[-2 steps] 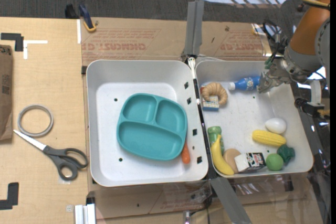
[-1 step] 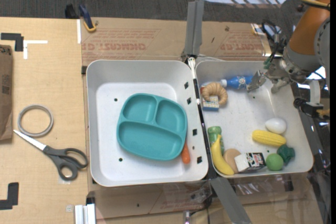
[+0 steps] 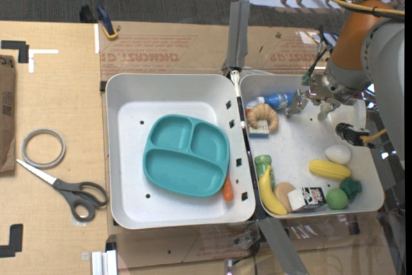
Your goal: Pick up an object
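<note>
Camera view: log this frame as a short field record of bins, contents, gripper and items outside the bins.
left bin: teal divided plate, small carrot by its right edge
right bin: croissant, blue bottle, banana, corn cob, white egg, green ball
gripper: above the right bin's far end, holding nothing, fingers apart
bench: scissors, tape roll

The arm (image 3: pixel 376 42) reaches in from the right, its hand (image 3: pixel 310 107) open over the far part of the right bin (image 3: pixel 367 206). Nothing sits between the fingers. Nearby lie a croissant (image 3: pixel 262 116) and blue bottle (image 3: pixel 278 100); nearer are an egg (image 3: pixel 337 154), corn (image 3: pixel 329 169) and banana (image 3: pixel 269 192). The left bin (image 3: pixel 122 138) holds a teal plate (image 3: pixel 187 154). Scissors (image 3: pixel 67 190) and a tape roll (image 3: pixel 43 147) lie on the bench (image 3: pixel 51 93).
</note>
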`<action>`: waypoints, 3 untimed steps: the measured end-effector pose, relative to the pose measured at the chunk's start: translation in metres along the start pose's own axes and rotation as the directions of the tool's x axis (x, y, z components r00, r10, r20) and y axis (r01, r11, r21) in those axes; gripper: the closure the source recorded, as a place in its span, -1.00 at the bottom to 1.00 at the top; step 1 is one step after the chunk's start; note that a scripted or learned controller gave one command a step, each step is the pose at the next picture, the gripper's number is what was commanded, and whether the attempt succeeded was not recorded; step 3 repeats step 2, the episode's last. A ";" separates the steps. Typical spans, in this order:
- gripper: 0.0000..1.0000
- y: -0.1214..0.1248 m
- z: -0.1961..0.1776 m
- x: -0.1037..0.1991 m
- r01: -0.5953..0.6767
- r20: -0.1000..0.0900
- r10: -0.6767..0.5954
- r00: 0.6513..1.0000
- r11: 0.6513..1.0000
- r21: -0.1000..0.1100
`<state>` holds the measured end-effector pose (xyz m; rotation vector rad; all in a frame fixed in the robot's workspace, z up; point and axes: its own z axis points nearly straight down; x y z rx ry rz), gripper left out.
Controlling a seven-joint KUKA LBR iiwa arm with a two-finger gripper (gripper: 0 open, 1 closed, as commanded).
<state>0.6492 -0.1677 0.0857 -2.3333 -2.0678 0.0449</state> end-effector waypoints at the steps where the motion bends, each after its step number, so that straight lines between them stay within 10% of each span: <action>1: -1.00 -0.008 0.000 0.067 -0.211 0.002 0.211 0.977 0.977 -0.001; 2: -1.00 -0.075 -0.005 0.028 -0.349 -0.018 0.349 0.937 0.937 -0.032; 3: -1.00 -0.075 -0.005 0.028 -0.349 -0.018 0.349 0.937 0.937 -0.032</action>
